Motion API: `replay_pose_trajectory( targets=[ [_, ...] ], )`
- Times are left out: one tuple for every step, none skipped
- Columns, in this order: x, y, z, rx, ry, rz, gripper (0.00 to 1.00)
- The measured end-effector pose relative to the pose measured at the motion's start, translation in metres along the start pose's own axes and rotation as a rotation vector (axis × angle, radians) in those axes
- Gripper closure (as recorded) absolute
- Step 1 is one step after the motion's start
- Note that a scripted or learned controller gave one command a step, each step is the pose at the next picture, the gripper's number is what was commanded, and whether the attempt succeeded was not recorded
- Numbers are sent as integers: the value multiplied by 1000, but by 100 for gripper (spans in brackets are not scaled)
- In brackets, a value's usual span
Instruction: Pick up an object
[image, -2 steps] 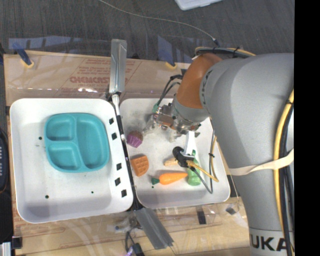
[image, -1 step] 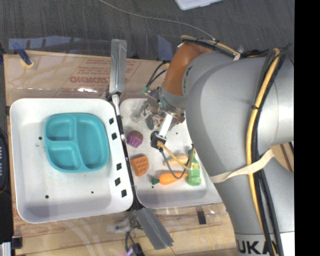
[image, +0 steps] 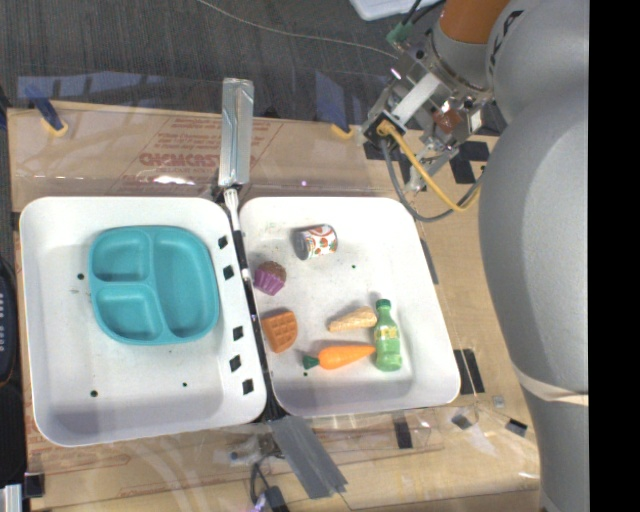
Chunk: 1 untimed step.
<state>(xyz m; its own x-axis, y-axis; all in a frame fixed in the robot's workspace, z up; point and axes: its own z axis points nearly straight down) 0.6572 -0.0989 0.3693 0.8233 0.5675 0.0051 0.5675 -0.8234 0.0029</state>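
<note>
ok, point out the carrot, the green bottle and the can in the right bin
carrot (image: 345, 356), camera view, middle of its orange body
green bottle (image: 387, 343), camera view, on its label
can (image: 316, 241), camera view, on its side wall

A robotics lab: a large grey industrial arm (image: 540, 250) with exposed yellow cabling (image: 440, 190) reaches over a taped cardboard-covered worktop (image: 130, 150) bearing two shallow white plastic bins (image: 40, 400), toy food inside, dark carpet beyond.

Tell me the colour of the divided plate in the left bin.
Teal, all over; the plate shows clearly in the camera view.
</note>
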Motion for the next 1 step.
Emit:
replay_pose_trajectory(
  targets=[
    [24, -68, 170, 17, -18, -97, 0]
  ],
)
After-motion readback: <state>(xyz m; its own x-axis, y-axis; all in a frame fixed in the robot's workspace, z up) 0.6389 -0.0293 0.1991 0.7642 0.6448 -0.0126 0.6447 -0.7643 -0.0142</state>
